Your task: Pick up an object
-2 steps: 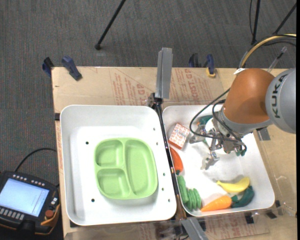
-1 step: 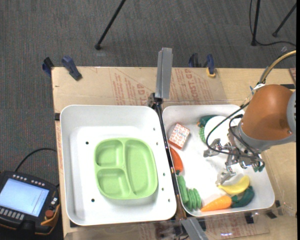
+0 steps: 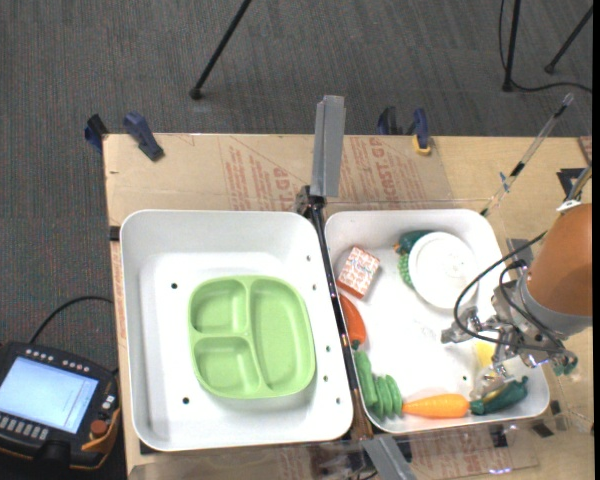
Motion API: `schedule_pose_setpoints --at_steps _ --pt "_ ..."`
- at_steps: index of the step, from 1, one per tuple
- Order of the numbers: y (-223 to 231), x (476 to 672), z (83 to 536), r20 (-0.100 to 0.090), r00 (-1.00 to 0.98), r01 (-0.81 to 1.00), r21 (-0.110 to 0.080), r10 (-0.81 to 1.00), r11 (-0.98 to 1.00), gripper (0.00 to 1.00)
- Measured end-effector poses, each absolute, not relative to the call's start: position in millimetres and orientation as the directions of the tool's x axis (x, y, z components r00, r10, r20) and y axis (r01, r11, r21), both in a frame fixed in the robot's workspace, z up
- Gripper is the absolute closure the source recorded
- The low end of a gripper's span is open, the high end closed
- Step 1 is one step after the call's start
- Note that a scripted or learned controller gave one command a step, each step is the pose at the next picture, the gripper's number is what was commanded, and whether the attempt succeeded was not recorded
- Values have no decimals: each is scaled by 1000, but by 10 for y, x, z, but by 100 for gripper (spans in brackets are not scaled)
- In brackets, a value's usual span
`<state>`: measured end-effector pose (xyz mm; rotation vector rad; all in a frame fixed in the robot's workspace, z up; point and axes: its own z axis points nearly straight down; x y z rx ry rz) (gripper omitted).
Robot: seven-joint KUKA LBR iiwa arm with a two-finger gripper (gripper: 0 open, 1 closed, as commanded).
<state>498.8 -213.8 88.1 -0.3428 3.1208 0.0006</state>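
Where tool (image 3: 502, 353) hovers, yellow object (image 3: 483, 352) beneath

Grey carpet floor (image 3: 100, 48), tripod legs (image 3: 225, 38), brown bench top (image 3: 240, 168), blue clamps (image 3: 140, 134), teach pendant (image 3: 45, 398).

The arm (image 3: 570, 268) is cut off at the right edge, its gripper (image 3: 502, 353) covering part of a yellow object (image 3: 482, 352) beneath.
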Motion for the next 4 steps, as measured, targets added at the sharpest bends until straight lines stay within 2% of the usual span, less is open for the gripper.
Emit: schedule_pose_setpoints --at_steps 1,2,3,4 --pt "-2074 5508 873 -5 -671 -741 2 -741 671 0" --pt "-2048 5175 879 -8 -636 -771 3 -771 636 0" --pt "-2026 4958 917 -17 -586 -810 -13 -810 586 0" --pt "-1980 4884 933 -21 -433 -901 -19 -901 434 0"
